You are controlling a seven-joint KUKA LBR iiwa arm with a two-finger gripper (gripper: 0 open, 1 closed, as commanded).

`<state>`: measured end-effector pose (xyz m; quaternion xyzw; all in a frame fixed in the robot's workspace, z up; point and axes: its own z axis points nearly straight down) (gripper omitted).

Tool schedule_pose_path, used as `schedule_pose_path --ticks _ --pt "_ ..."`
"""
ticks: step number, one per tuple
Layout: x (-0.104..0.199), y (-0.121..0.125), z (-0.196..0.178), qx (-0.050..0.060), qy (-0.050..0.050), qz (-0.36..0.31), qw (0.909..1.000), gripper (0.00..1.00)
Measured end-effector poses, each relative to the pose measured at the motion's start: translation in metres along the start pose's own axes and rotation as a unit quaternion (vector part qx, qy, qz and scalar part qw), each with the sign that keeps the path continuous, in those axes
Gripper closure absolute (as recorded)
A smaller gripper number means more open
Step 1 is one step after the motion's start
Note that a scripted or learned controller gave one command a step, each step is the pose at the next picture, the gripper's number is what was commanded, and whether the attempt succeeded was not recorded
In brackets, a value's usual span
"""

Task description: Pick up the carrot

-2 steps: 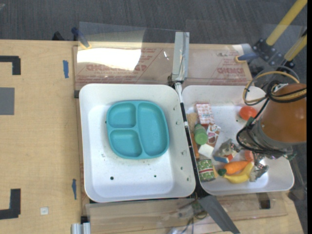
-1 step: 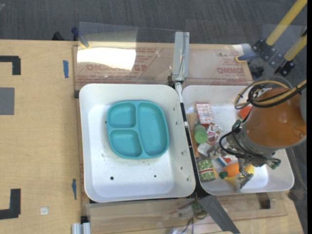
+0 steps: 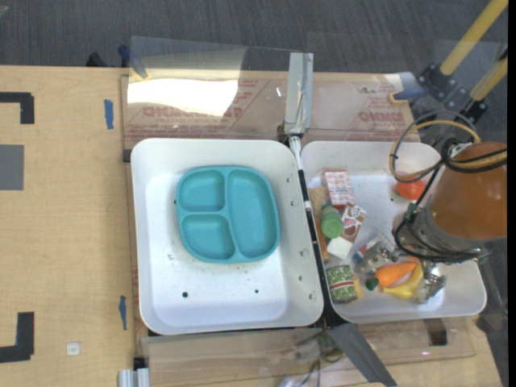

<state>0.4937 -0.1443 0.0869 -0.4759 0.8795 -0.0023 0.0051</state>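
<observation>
The carrot (image 3: 395, 275) is orange with a small green top and lies near the front of the right bin (image 3: 379, 168). It rests against a yellow piece (image 3: 405, 289). My gripper (image 3: 426, 272) hangs just to the carrot's right, low over the bin's front right corner, under the arm's orange band (image 3: 476, 196). The arm's dark wrist covers the carrot's right end. I cannot make out whether anything is between the fingers.
The right bin also holds a red and white carton (image 3: 337, 188), a green round item (image 3: 331, 225), a white block (image 3: 339, 248), a green packet (image 3: 341, 284) and an orange-red item (image 3: 409, 189). A teal divided plate (image 3: 228, 214) sits in the left bin (image 3: 153, 240).
</observation>
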Motion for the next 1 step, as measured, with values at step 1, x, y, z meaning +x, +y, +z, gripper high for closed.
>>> schedule_pose_path --ticks 1 --pt "0.0025 0.0114 -0.0003 -0.001 0.000 -0.083 0.9966 0.00"
